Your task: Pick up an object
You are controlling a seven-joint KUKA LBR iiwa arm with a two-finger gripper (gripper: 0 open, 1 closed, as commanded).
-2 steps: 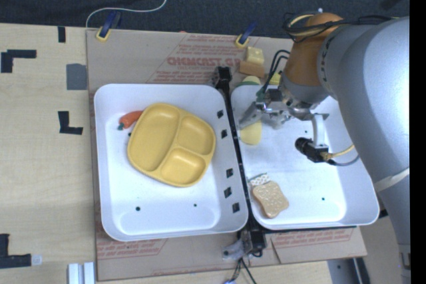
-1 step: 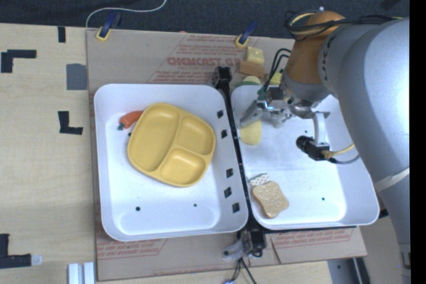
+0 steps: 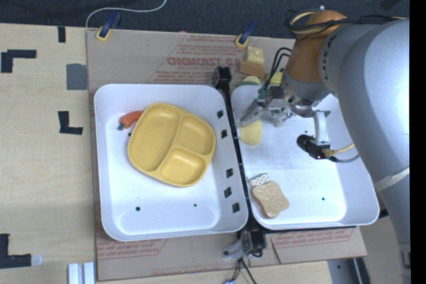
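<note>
Two fingers of our gripper point(image 3: 251, 118) slant down onto the pale yellow object point(image 3: 251, 134) by the right bin's point(image 3: 333, 209) left wall; how they stand, we cannot tell. Grasping step; next, close and lift.

Evenly and brightly lit from overhead. Soft, short shadows only, under the yellow tray point(image 3: 172, 144) and along the bins' point(image 3: 113, 163) inner walls. Mild glare on the white plastic. Slightly soft overall; grey arm point(image 3: 373, 83) near the lens blurred, edges a little bowed.
</note>
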